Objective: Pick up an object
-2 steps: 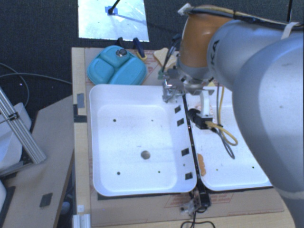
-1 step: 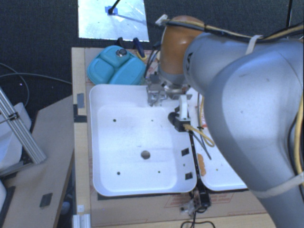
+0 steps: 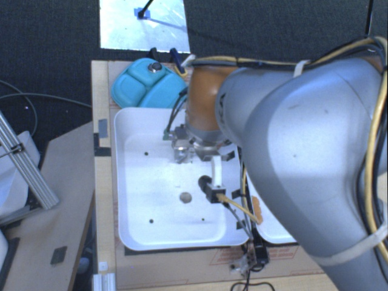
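A small round grey-brown object (image 3: pixel 185 197) lies on the floor of the left white bin (image 3: pixel 130 180), near its middle. My gripper (image 3: pixel 182 153) hangs over the far part of that bin, a short way behind the object and apart from it. The grey arm with its orange band (image 3: pixel 203 96) reaches in from the right and covers most of the right bin (image 3: pixel 276 235). Nothing shows held at the gripper.
A blue plastic container (image 3: pixel 147 83) sits just beyond the left bin's far rim. A sliver of an orange-brown thing (image 3: pixel 257 210) peeks out under the arm in the right bin. A metal rail (image 3: pixel 27 168) leans at the left, off the bench.
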Available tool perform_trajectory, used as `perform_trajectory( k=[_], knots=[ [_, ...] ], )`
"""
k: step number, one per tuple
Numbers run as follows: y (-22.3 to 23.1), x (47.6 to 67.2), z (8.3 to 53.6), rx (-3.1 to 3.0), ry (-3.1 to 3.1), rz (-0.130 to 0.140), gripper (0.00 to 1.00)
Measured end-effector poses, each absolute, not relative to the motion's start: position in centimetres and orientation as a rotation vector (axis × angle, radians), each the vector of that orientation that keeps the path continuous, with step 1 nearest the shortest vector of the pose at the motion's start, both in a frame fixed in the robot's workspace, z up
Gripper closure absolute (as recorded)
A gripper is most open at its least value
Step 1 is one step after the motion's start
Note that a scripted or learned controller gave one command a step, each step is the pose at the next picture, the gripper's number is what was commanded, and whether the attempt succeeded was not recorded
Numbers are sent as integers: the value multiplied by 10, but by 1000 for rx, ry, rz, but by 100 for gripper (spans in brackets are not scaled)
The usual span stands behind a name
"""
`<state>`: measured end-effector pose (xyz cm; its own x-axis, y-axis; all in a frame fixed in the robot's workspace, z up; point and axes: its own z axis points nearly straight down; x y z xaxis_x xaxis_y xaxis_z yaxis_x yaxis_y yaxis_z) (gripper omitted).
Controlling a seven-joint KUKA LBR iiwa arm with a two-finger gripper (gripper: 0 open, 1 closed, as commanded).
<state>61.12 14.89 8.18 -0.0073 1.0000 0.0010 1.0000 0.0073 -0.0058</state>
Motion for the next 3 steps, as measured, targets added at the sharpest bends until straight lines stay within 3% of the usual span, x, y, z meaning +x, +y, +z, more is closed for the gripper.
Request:
perform_trajectory(
  k=[1,2,3],
  knots=[
    [228,672,189,-2214,-2238,-29,100],
    [215,669,171,-2222,-2223,-2,100],
    [167,670,227,-2227,-2222,-8,100]
  ],
)
